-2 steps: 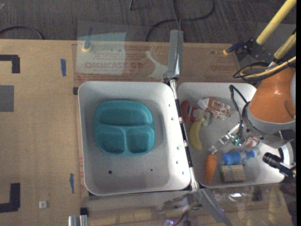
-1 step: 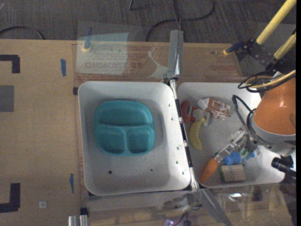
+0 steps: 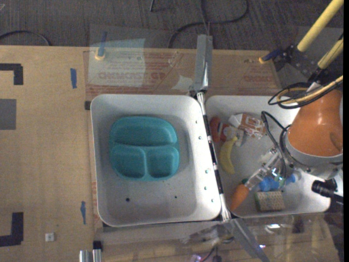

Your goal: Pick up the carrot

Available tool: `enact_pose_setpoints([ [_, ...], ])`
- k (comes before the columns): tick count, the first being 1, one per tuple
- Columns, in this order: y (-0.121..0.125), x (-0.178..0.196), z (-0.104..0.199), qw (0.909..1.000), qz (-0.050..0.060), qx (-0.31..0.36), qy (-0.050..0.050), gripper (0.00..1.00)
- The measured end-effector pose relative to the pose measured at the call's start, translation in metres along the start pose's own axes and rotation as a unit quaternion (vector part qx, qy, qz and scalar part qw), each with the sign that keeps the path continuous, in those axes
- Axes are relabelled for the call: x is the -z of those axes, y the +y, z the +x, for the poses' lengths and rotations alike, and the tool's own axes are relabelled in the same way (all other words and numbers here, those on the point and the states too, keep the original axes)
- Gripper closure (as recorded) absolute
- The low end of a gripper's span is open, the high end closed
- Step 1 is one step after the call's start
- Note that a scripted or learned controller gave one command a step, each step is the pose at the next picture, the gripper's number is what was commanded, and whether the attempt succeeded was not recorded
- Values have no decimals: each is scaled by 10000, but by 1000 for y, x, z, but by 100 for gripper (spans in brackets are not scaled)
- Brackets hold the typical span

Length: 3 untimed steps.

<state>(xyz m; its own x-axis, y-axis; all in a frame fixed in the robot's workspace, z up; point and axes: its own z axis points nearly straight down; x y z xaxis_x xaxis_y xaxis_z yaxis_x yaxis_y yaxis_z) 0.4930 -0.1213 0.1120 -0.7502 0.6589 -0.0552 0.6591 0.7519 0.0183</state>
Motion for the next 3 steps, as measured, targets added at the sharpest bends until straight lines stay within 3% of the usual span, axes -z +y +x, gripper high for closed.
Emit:
enact_pose_setpoints([
  [1,-43,-23,-21,9974,53,673,243,0],
  [2,3,-22,17,9773,12,2108,221,0],
  [3,3,-11,13,9778,-11,2091,167,100],
])
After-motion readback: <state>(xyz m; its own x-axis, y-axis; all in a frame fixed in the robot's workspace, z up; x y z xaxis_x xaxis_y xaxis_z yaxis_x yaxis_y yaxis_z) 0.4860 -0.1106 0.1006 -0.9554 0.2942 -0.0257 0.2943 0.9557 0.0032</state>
